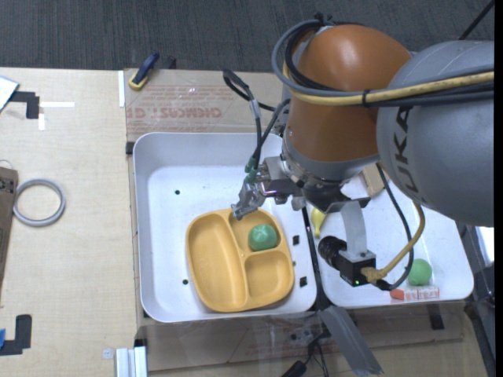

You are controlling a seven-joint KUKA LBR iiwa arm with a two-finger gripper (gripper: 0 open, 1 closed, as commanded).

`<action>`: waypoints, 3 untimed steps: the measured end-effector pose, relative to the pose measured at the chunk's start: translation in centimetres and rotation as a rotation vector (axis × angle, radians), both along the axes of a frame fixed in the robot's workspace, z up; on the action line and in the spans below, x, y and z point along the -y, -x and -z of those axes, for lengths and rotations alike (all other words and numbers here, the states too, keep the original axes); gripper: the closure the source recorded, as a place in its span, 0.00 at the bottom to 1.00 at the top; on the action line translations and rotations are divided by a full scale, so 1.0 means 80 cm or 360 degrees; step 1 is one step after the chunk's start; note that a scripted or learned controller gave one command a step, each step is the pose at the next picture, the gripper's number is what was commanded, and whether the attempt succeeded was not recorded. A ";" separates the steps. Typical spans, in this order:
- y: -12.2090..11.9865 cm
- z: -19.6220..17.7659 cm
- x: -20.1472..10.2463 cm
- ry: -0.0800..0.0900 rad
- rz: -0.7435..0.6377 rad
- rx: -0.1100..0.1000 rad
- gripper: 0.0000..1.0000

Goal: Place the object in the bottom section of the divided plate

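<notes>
A yellow plastic divided plate [236, 265] lies tilted in the near part of the left shallow white bin [157, 210], with one long section on its left and two smaller sections on its right. A small round green ball [263, 237] sits in the far-right small section of the plate, close to the divider ridges. The near-right section and the long left section show only bare yellow plastic.

The grey arm with its orange band [346, 93] reaches in from the right and hangs over the seam between the two bins. Its two-finger gripper [245, 203] is just above the far rim of the plate, just left of and beyond the green ball. Nothing is seen between the tips, and whether they are spread or closed cannot be told from this angle.

In the right white bin [456, 281] a second green ball [420, 271] lies near the right side, with a small orange-and-white block [414, 294] just near it. A grey tape ring [36, 201] rests on the bench [71, 289] well to the left of the bins.
</notes>
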State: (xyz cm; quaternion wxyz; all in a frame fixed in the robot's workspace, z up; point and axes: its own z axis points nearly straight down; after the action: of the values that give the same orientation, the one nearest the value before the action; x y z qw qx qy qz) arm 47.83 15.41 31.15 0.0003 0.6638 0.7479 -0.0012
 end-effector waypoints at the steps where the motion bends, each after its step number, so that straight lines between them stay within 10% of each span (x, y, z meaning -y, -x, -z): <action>1: -0.001 -0.010 0.001 0.0006 -0.0004 -0.0004 1.00; 2: -0.030 -0.022 -0.062 0.0002 0.0212 -0.0001 1.00; 3: -0.021 0.129 -0.019 0.0003 0.0501 -0.0006 1.00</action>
State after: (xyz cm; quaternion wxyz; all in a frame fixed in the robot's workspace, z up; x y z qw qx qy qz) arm 49.49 16.92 20.80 -0.0005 0.7729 0.6345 -0.0032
